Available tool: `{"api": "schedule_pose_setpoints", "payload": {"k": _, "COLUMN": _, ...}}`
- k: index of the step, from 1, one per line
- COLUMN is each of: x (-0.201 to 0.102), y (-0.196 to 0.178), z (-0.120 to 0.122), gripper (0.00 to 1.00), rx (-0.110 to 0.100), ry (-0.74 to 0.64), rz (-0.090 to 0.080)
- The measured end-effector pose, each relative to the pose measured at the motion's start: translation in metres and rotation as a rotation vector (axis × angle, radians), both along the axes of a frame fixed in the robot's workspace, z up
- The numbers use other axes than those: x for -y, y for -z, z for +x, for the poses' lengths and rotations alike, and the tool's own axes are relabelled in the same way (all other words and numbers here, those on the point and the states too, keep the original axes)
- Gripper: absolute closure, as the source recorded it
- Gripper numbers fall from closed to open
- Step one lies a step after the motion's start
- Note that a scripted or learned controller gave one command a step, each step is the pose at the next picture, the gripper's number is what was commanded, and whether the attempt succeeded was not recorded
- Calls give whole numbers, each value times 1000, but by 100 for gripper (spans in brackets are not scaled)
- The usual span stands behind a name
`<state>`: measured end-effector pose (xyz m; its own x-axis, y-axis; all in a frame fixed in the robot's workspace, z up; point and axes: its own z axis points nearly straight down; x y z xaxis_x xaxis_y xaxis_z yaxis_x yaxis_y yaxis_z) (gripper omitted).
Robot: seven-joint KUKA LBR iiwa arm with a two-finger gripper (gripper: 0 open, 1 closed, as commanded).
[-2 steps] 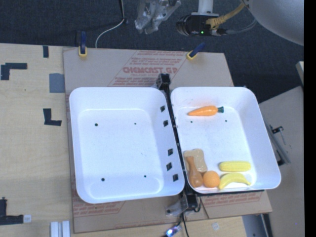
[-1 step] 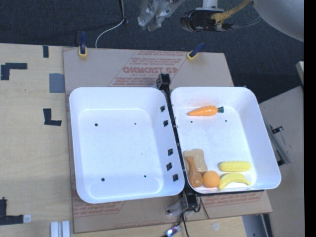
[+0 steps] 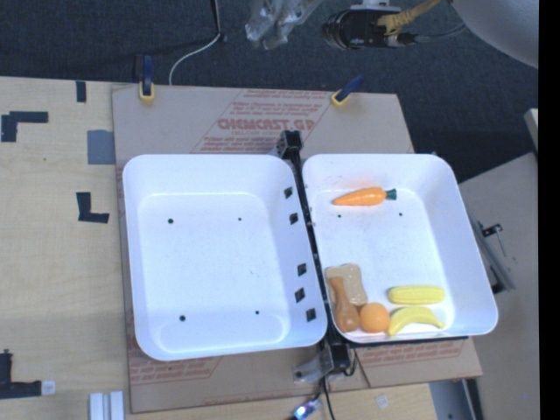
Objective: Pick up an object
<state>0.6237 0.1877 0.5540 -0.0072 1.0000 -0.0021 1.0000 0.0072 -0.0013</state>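
With nothing grasped yet, the claw [image 3: 273, 17] hangs blurred beyond the bench's far edge, its opening impossible to tell, so it must next travel down to the right bin [image 3: 459, 234], perhaps toward the carrot [image 3: 359, 198] lying apart.

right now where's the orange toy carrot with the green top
The orange toy carrot with the green top lies in the right white bin, near its far wall, well apart from the yellow banana and other toys at the near edge.

text: "CHEMCAST GP" | red print | on brown board [image 3: 262, 125] under bins
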Motion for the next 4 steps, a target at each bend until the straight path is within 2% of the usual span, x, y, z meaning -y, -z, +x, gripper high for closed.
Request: {"api": "schedule_pose_setpoints", "payload": {"k": 4, "x": -4, "y": -39, "z": 0, "gripper": 100, "rx": -3, "ry": -7, "rz": -4}}
